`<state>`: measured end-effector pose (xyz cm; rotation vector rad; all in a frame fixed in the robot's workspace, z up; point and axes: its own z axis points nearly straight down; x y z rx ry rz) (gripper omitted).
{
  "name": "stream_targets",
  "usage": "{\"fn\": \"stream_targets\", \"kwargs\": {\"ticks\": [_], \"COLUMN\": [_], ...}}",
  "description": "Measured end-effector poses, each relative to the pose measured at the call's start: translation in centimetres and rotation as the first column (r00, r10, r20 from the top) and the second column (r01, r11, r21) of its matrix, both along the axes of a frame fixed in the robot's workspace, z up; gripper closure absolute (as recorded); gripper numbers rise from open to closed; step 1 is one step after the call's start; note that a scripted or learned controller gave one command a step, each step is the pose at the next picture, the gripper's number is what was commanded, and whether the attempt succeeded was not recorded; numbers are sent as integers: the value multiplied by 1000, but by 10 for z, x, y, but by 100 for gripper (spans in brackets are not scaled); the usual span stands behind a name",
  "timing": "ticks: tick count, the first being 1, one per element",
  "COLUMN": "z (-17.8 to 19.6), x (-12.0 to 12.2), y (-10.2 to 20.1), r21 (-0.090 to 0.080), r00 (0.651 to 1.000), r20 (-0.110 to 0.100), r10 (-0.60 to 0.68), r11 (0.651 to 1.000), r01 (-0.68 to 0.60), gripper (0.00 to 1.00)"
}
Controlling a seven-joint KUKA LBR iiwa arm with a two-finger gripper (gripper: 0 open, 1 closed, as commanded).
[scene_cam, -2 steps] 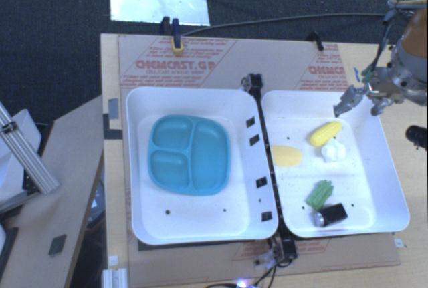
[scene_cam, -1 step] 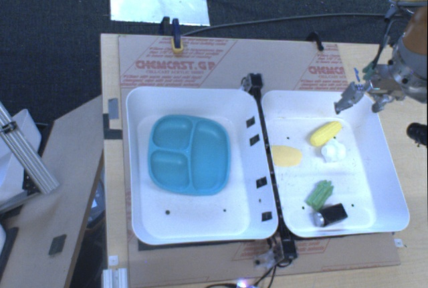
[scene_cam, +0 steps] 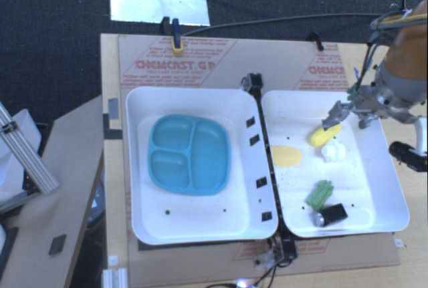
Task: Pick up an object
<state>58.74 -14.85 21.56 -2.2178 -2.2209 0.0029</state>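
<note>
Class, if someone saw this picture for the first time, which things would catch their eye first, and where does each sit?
The blue divided plate stands out most, lying alone in the left bin. In the right bin a cluster draws the eye: a yellow object with a white object beside it, a flat yellow piece, a green object and a dark can. The gripper hangs just over the yellow object.

The arm [scene_cam: 408, 46] is cut off by the right edge, so its upper part can't be seen. The gripper [scene_cam: 351, 116] is kinda blurred, and its tips can't be made out clearly. The yellow object [scene_cam: 323, 137] beneath is partly covered by one finger.
</note>
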Motion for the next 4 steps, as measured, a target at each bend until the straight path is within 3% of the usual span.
{"fn": "stream_targets", "kwargs": {"ticks": [2,3,4], "z": [-102,-89,-41], "x": [0,2,10], "y": [-3,-4,1], "r21": [-1,-2,-2], "r00": [1000,1000,1000], "r20": [3,8,10], "r10": [0,0,3], "r11": [1000,1000,1000], "r01": [0,0,-3], "gripper": [0,100,100]}}
